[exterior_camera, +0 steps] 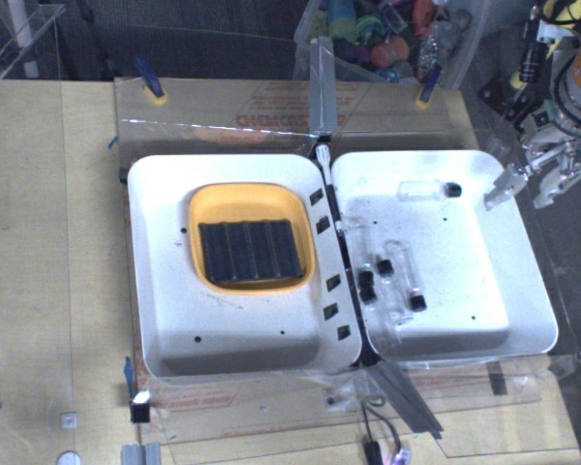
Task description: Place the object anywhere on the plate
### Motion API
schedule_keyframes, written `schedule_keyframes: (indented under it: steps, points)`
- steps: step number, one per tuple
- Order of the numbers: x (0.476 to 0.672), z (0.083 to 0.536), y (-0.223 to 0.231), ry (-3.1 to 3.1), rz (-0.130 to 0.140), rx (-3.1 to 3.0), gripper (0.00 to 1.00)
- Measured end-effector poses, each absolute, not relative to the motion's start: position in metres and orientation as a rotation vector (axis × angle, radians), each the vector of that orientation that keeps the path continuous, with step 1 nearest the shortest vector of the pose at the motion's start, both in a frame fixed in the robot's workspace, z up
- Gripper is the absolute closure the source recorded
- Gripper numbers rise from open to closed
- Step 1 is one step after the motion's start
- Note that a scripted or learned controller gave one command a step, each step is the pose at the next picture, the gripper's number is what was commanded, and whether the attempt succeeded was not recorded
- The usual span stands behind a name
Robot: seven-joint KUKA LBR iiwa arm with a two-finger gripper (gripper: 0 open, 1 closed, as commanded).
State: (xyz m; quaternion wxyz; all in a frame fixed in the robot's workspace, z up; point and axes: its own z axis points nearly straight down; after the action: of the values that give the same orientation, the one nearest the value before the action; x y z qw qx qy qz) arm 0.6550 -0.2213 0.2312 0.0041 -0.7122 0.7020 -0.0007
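Cut off by the right edge: most of the arm [571, 76], leaving the gripper [537, 177] a pale blur over the right bin's [484, 308] rim, finger state unreadable. Too clear to outline surely: perhaps three transparent black-capped tubes [397, 274] in that bin. Cropped at the top: a box of coloured toys [387, 17].

A dark ridged object [250, 251] lies on the yellow plate [201, 211].
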Motion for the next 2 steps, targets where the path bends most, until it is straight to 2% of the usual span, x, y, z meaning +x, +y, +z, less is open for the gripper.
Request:
schedule_keyframes:
  steps: [1, 2]
  points:
    - [0.6656, 0.2384, -0.2096, 1.826, 0.0, -2.548, 0.0]
    - [0.6675, 0.2392, -0.201, 1.359, 0.0, -2.825, 0.0]
